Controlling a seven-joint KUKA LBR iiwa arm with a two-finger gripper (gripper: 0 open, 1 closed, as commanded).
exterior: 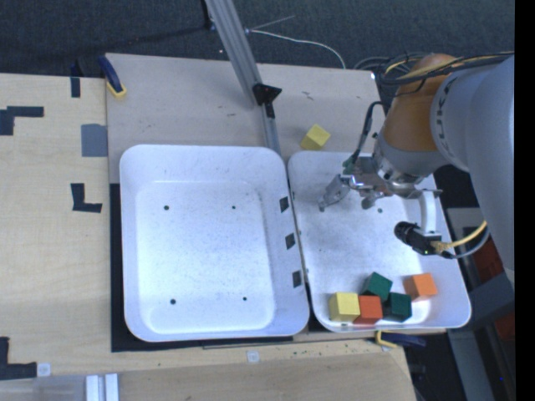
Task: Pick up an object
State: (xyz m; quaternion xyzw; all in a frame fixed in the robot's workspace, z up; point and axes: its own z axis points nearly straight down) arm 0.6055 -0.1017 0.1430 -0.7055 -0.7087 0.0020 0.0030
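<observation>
The worktop (50, 182) is pale wood with dark tape marks along its 9 o'clock side; no brand, label or writing can be read anywhere on it. The left bin (205, 241) fills the centre, white and speckled. The right bin (334, 241) sits just beside it toward 3 o'clock, the two rims touching.

The arm (468, 115), grey with an orange band, comes in from 3 o'clock and ends over the 12 o'clock part of the right bin. Its claw (333, 195) hangs there with two thin fingers splayed apart, released, nothing between them.

A grey metal pole (238, 44) slants down from 12 o'clock to the point where the bins meet.

The blocks are clustered at the 6 o'clock corner of the right bin, well apart from the claw. A yellow block (343, 306) is at the cluster's 9 o'clock end, touching a red block (369, 308). A dark green block (378, 285) sits at 12 o'clock from the red one, a teal block (399, 307) just beside the red one at 3 o'clock, and an orange block (421, 286) lies at the cluster's 2 o'clock.

Another yellow block (316, 136) lies outside the bins on the worktop, at 12 o'clock from the right bin.
</observation>
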